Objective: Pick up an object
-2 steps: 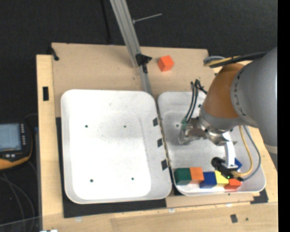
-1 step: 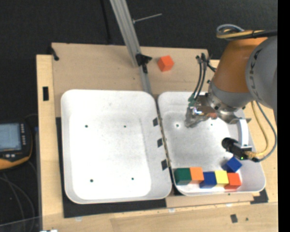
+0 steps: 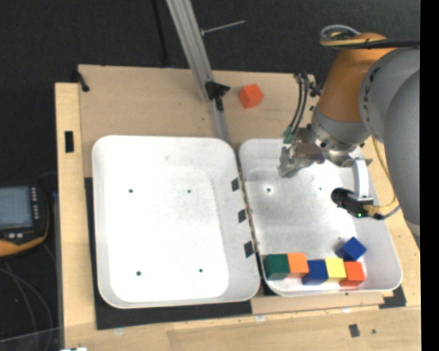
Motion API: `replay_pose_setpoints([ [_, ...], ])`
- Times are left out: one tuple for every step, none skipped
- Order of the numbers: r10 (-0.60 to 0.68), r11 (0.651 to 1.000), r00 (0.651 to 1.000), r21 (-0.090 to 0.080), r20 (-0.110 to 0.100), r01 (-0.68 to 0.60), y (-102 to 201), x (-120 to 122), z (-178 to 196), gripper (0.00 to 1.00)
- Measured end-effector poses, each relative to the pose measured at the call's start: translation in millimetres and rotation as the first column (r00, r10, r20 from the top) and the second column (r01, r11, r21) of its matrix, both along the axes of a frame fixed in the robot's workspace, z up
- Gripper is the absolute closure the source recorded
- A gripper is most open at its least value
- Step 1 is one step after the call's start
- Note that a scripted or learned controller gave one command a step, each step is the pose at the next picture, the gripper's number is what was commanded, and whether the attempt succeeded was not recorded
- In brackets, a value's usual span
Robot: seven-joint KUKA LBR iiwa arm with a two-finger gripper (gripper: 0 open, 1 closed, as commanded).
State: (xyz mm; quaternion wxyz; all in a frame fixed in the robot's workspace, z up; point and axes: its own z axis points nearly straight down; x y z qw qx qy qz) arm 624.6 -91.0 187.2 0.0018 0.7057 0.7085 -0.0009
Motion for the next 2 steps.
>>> replay_pose_setpoints([
  [-0.008,1.0,1.0,0.0,0.003,0.008,-52.1,-12.4,38.8,1.0],
  [-0.01,1.0,1.0,0.003,-0.009,0.01,-102.0,-66.7,-53.9,1.0],
])
